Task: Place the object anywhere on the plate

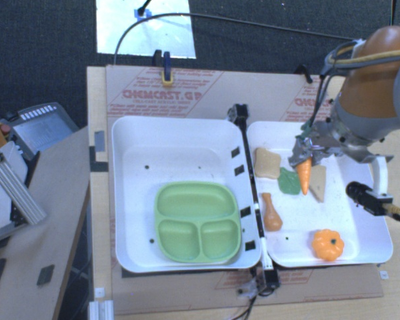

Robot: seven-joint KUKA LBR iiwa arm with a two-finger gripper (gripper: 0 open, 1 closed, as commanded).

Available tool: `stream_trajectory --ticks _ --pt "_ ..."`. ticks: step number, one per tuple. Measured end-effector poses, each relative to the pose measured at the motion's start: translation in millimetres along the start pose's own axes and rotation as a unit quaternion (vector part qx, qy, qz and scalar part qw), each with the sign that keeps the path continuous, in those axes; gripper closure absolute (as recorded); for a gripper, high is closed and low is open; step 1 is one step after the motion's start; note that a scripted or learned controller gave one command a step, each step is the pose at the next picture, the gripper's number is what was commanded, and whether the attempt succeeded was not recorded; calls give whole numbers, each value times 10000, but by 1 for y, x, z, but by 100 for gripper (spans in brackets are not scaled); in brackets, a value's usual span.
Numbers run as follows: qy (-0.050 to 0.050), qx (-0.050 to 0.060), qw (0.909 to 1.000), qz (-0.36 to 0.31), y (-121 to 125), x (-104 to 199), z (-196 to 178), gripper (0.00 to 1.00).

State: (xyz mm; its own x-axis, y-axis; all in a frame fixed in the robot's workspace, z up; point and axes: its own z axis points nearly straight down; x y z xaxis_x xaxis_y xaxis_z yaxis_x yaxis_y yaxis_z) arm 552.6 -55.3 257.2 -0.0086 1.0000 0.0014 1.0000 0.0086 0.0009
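Note:
An orange toy carrot (304, 175) hangs point-down over the middle of the right bin (368, 235). Its thick top end sits between the fingers of my gripper (307, 156), which is shut on it. The arm comes in from the right above this bin. The green three-compartment plate (195, 205) lies in the front half of the left bin (130, 179), well to the left of the gripper and across the divider between the bins.
In the right bin lie a tan bread slice (268, 163), a green leafy piece (290, 183), a beige wedge (318, 183), an orange drumstick (271, 213) and a small orange pumpkin (328, 244). A black clip strip (247, 179) runs between the bins.

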Motion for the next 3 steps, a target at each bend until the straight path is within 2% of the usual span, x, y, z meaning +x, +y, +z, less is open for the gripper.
stream_trajectory --ticks 2,3 --pt "4 5 10000 -8 1 113 28 100" --pt "-1 -2 10000 1 4 157 32 100"
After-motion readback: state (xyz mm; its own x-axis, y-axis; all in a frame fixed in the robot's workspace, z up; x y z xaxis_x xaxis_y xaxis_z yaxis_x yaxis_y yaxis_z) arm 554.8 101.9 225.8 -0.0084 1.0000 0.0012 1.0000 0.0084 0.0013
